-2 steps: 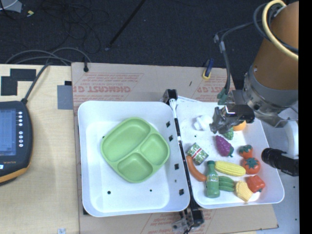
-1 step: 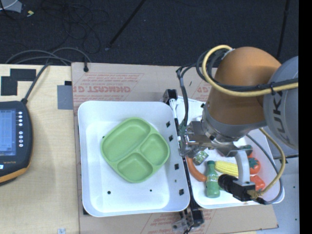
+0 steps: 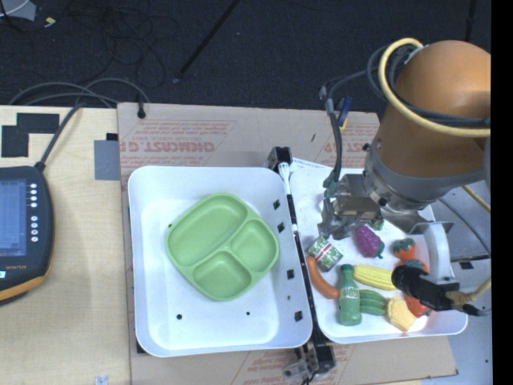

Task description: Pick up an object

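Hovering: gripper [image 3: 335,224] over right bin [image 3: 449,324], just above green-white can [image 3: 325,253]; grasp state — can't tell. Left bin [image 3: 152,295]: green divided plate [image 3: 222,246].

From my remote seat I see a dark floor [image 3: 160,30] strewn with black cables [image 3: 104,87] beyond the bench. A printed cardboard sheet [image 3: 200,139] covers the light wooden bench top [image 3: 72,319]; a control pendant [image 3: 20,223] rests at its left edge.

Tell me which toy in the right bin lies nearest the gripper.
The small green-and-white can lies just below the gripper, at the bin's left side. The purple grapes sit slightly farther right; the green bottle and corn lie lower still.
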Robot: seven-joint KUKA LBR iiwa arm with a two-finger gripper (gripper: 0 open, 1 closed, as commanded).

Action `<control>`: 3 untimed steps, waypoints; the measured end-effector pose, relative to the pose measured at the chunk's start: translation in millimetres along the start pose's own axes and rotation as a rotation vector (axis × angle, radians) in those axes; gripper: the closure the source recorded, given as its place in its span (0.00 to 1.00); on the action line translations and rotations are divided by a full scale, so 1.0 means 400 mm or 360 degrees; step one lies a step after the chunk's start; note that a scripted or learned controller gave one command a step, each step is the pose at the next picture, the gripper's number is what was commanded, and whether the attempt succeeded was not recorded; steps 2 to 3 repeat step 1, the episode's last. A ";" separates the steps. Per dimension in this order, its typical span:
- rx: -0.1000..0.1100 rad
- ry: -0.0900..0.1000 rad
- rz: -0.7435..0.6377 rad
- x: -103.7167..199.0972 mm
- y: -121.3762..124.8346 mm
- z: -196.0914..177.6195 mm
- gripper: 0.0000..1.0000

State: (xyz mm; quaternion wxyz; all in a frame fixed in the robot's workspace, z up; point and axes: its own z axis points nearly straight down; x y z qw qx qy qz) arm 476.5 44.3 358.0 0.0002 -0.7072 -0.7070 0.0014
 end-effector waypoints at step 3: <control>-0.0007 0.0004 -0.0011 0.145 0.001 -0.202 1.00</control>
